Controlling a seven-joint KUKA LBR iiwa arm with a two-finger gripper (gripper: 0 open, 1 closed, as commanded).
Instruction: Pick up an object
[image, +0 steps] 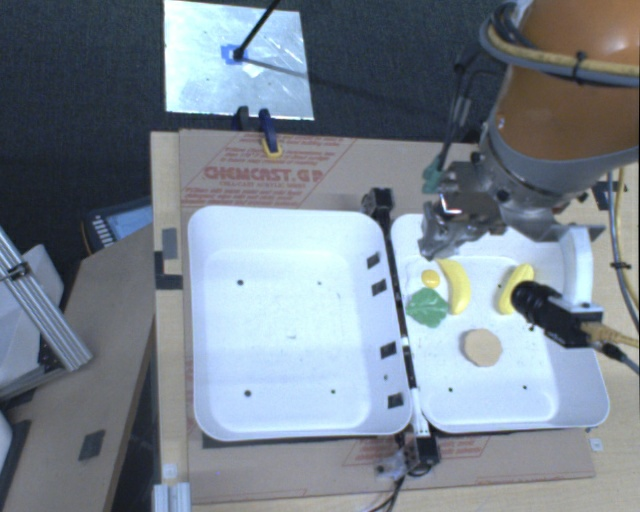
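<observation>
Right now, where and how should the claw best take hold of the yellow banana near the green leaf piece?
Grip the banana across its narrow middle, coming straight down from above. It lies flat in the right bin, long and slightly curved, running top to bottom, so the fingers should probably close from left and right. The green leaf piece sits close on its left.

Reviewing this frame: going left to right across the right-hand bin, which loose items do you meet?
Green leafy piece → small yellow piece → yellow banana → tan round piece → second yellow banana, all in the right bin.
</observation>
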